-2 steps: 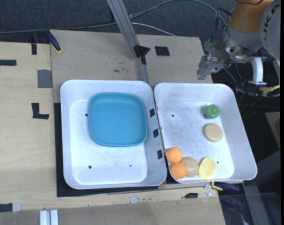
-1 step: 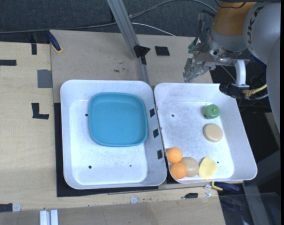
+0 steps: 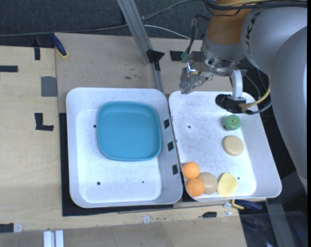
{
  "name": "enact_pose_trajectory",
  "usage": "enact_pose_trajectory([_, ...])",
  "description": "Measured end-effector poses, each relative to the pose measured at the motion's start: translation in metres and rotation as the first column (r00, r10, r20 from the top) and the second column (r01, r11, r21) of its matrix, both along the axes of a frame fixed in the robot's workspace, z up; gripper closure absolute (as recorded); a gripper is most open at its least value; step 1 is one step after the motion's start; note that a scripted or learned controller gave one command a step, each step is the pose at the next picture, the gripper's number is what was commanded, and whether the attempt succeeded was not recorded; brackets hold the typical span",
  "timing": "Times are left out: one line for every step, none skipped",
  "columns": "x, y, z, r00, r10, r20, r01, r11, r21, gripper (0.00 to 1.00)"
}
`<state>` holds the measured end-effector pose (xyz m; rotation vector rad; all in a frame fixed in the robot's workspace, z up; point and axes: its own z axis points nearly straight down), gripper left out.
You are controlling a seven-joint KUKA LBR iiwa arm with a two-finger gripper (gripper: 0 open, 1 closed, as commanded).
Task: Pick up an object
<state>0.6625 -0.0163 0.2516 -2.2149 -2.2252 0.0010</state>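
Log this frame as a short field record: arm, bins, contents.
arm: gripper above the top left corner of the right white bin, nothing seen between its fingers
left white bin: square blue plastic plate
right bin: small green round object, beige oval, two orange balls, tan lump, yellow piece

Plate in left bin; six small items in right bin.

bins: 2 | blue plate: 1 | orange balls: 2 | green piece: 1 | beige rounds: 2 | yellow piece: 1
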Motion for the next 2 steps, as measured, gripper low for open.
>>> enact_pose_trajectory([0.003, 0.061, -0.002, 1.000, 0.001, 0.001, -0.001, 1.000, 0.000, 1.00])
enact_pose_trajectory([0.002, 0.112, -0.001, 1.000, 0.000, 0.001, 0.000, 1.000, 0.000, 1.00])
